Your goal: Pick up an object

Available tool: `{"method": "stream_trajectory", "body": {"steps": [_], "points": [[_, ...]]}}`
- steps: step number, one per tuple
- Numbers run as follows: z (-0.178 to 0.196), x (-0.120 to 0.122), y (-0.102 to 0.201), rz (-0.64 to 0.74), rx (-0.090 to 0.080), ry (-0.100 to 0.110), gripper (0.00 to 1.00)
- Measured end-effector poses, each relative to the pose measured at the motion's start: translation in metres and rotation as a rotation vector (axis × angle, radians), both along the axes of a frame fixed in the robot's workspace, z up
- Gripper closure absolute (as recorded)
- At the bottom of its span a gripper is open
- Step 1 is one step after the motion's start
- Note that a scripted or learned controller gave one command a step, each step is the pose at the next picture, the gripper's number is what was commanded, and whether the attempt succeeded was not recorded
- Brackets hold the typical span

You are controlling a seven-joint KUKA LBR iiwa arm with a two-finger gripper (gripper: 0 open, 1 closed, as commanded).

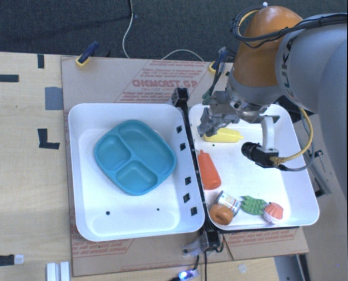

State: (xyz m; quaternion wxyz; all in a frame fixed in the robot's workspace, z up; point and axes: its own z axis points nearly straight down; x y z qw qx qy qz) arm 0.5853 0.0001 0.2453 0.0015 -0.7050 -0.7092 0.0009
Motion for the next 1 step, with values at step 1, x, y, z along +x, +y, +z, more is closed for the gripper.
{"method": "stream_trajectory", "body": {"steps": [1], "points": [[0.0003, -0.0051, 0.0603, 0.002, 0.001, -0.001, 1.0]]}}
